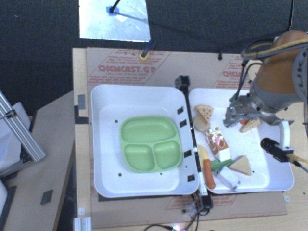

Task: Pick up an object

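Two bins: a pair of shallow white bins sat side by side on the bench, the left bin (103,143) well off to the gripper's left, the right bin (276,177) directly under it.
Arm: the arm (279,76) reached in from the right, orange band up top, grey wrist bent downward over the right bin's far half.
Gripper: the gripper (237,117) hung low over the bin floor; fingers too dark and crowded to read, so spread or pinched — couldn't tell.
Nearest object: a small tan pastry piece (250,124) lay just beside the gripper, on its right, partly tucked beneath the wrist.
Other objects: a waffle wedge (204,112) and a round cookie (200,123) lay to the gripper's left; a red-and-white carton (217,144) sat nearer the camera than the gripper; beyond that, a carrot (209,173), a green piece (220,165) and a tan bread wedge (241,166).
Tray: a green divided tray (150,143) rested in the left bin, well apart from the gripper.
Surface: a cardboard sheet (125,69) with red print lay under both bins.
Room: dark carpet behind, a shiny metal plate (114,13) far back.
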